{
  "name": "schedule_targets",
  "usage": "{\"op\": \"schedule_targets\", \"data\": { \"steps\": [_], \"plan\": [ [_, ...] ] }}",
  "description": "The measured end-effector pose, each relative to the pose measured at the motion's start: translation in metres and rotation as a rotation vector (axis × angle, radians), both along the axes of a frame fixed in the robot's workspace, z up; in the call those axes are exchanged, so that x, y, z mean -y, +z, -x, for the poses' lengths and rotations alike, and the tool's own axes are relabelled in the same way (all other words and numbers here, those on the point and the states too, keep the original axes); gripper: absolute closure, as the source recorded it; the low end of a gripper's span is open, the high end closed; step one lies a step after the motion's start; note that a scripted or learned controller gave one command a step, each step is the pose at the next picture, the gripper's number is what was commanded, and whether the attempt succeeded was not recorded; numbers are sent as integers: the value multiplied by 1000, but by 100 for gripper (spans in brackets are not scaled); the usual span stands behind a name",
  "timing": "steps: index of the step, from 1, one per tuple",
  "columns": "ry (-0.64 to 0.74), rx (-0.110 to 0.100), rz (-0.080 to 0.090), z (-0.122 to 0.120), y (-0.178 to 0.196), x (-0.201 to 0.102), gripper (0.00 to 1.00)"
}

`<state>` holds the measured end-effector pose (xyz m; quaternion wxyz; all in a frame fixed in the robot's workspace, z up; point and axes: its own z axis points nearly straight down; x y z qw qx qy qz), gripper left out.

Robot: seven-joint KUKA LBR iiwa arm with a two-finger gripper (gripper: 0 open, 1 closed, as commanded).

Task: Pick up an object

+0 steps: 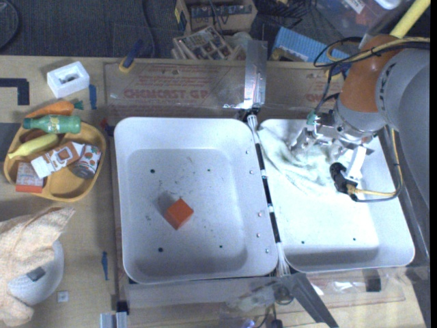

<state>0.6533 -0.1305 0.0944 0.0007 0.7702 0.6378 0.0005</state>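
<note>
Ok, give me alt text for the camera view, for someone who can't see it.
A grey robot arm reaches from the right over the right white bin, its hand low above crumpled white cloth. An orange block lies alone in the left bin, and a yellow bowl of toy food sits off to the left.

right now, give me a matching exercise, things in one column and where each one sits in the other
Things:
1. orange block
2. gripper
3. green bottle
4. white box

Places:
A. over the right bin
B. in the yellow bowl
C. in the left bin
D. on the bench, above the bowl in this view

Pairs: 1-C, 2-A, 3-B, 4-D
</note>
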Motion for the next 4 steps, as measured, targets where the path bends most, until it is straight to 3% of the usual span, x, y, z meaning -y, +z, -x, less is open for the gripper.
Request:
{"op": "schedule_targets", "data": {
  "steps": [1, 2, 3, 4],
  "plan": [
    [96, -3, -1, 47, 65, 37, 0],
    [295, 9, 3, 30, -2, -13, 0],
    [421, 13, 8, 17, -2, -28, 0],
    [494, 14, 5, 36, -2, -32, 0]
  ]
}}
